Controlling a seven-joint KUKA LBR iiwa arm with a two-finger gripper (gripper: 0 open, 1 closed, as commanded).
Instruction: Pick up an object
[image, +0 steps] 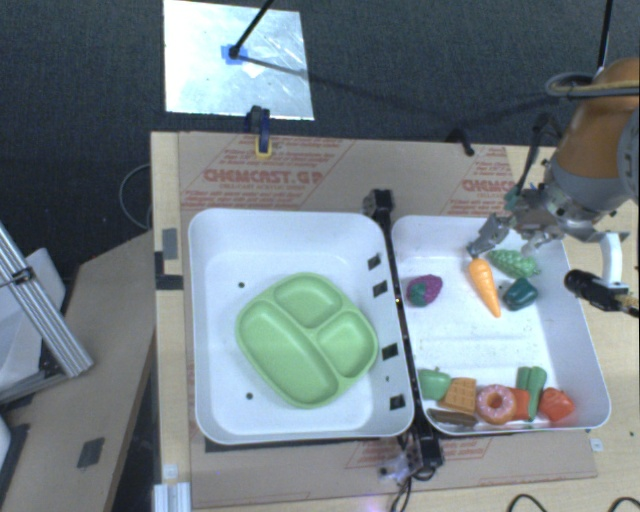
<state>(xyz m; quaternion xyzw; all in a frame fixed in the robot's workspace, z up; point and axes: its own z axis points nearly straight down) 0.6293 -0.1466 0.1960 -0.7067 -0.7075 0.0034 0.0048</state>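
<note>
My gripper (512, 240) hangs over the far part of the right bin (575, 340), its fingers (487, 239) spread open with nothing between them. Just below it lies a bumpy green vegetable (513, 263). An orange carrot (486, 287) and a teal piece (519, 294) lie close beside that. A purple toy (424, 290) sits further left in the same bin. Along the near wall are a green apple-like piece (434, 382), a tan waffle (461, 393), a pink donut (495, 403), a green pair (531, 380) and a red-orange piece (556, 404).
The left bin (225, 250) holds a green divided plate (306, 340). A black divider with clips (390, 300) runs between the bins. The arm's grey and orange wrist (595, 150) stands over the right bin's far right corner. A foil sheet (238, 60) lies beyond the bench.
</note>
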